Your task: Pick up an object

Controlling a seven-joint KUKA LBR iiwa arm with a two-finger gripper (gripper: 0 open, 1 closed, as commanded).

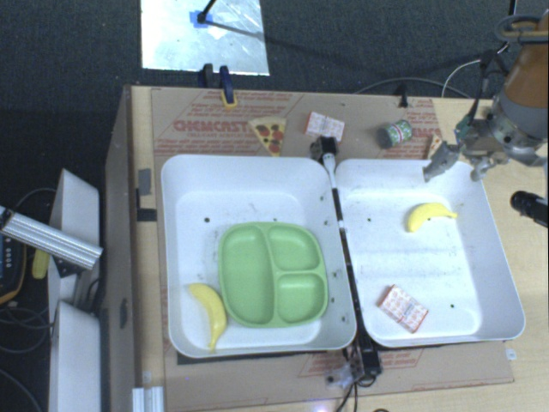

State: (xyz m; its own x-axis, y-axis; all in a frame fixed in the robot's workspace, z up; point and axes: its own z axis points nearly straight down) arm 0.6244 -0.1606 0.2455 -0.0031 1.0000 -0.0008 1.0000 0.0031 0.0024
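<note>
Gripper [455,163] hovers over right bin's [493,230] far right corner, fingers spread apart, nothing between them. Banana [428,216] lies just near-left of gripper. Red packet [403,307] at bin's near side. Left bin [184,230]: green plate [273,273], second banana [210,312].

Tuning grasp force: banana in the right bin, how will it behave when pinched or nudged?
The banana looks like smooth, glossy plastic, so probably light, stiff and a bit slippery. Its curve suggests it may pivot or rock rather than roll if nudged. It lies apart from the bin wall, so the tool has room.
</note>
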